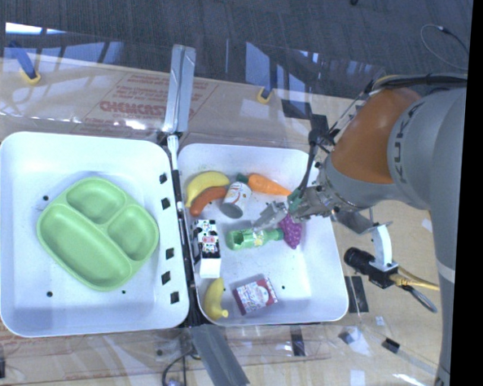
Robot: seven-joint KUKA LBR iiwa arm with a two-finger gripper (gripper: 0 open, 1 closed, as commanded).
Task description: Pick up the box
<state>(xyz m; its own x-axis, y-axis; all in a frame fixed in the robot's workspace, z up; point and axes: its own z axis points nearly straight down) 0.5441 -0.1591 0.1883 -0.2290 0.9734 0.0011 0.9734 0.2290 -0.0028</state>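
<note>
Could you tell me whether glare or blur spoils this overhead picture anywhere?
Camera view: bluish reflections streak the clear sheet behind the bins; the tool looks soft over the right bin; the box and green tray read evenly lit.

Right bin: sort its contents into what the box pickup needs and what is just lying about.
For the job:
- box, near the front of the right bin
- gripper

Lying about:
- carrot
- two bananas
- green bottle
- grapes
- green plate, left bin
</note>
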